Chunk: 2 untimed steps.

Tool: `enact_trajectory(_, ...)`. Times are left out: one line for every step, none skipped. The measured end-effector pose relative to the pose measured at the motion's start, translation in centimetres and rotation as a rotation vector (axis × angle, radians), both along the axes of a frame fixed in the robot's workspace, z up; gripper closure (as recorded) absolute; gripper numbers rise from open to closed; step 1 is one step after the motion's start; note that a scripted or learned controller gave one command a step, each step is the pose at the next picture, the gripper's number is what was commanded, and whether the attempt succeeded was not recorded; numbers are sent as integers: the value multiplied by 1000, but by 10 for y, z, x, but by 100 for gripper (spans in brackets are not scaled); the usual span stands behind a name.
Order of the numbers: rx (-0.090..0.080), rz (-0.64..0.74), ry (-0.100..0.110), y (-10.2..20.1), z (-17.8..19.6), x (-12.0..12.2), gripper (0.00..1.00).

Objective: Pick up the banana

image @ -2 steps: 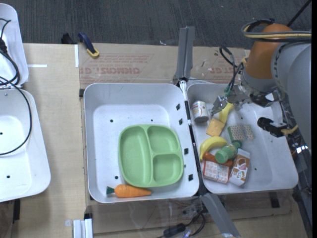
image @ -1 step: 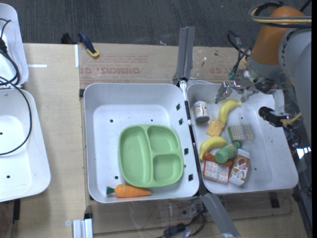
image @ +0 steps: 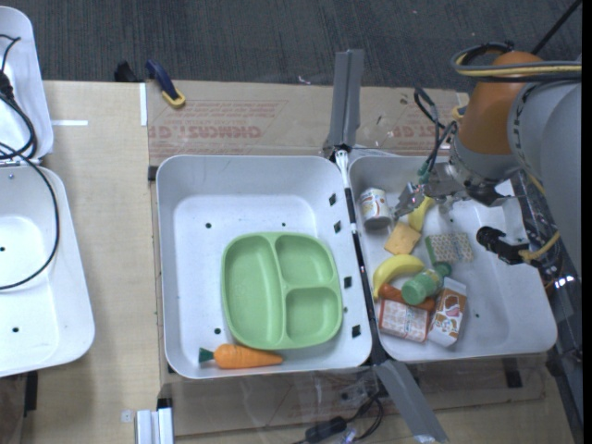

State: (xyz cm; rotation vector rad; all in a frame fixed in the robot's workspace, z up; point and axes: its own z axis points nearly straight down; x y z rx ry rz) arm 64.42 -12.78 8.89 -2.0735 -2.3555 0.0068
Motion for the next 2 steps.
enact_trajectory(-1, 1, 9, -1, 6, -1, 100)
enact_trajectory(-2, -282, -2, 107, 100, 2, 100)
